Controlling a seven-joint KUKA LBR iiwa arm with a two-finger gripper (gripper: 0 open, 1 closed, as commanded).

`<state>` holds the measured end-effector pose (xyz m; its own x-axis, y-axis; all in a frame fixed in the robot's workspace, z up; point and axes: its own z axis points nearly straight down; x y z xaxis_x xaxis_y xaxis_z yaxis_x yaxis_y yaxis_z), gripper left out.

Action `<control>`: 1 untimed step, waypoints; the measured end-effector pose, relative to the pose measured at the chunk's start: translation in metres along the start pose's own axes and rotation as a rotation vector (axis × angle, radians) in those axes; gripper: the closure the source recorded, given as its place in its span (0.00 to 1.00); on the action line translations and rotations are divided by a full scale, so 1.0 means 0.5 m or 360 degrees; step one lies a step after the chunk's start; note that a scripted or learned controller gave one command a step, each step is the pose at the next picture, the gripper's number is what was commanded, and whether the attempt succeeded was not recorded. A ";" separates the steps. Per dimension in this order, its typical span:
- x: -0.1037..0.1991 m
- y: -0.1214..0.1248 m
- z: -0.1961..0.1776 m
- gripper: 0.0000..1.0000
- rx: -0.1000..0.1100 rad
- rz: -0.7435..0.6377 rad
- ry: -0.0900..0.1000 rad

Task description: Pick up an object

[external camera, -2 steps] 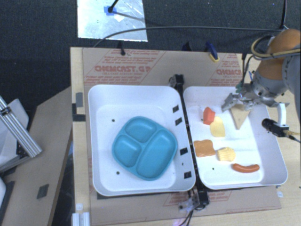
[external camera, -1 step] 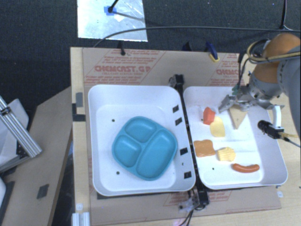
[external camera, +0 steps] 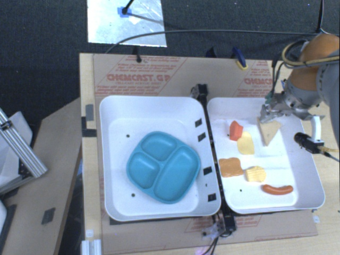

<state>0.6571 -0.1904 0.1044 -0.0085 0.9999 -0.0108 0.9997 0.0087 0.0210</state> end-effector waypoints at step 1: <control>-0.014 -0.008 -0.102 1.00 0.0022 0.0011 0.0013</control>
